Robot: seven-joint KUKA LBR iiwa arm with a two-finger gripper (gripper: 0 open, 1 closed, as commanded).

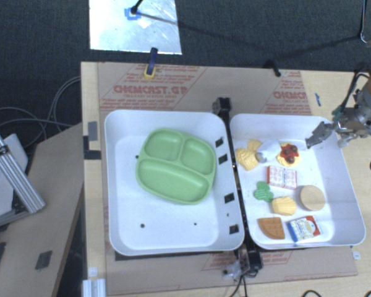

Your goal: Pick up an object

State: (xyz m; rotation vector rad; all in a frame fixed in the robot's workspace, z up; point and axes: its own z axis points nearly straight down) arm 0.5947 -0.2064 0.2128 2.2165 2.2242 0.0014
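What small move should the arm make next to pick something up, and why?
Probably swing the hand left and down toward the red and yellow toy. The hand sits over the right bin's upper right edge, above the toys, and that piece looks nearest to it, with some bare bin floor around it.

A divided plate [176, 164] lies in the left bin [120, 228]; small food items [283, 178] fill the right bin [346, 184] beside it.

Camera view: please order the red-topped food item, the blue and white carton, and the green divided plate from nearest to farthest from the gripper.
From the gripper:
1. Red-topped food item, right bin, upper part.
2. Blue and white carton, right bin, near edge.
3. Green divided plate, left bin.
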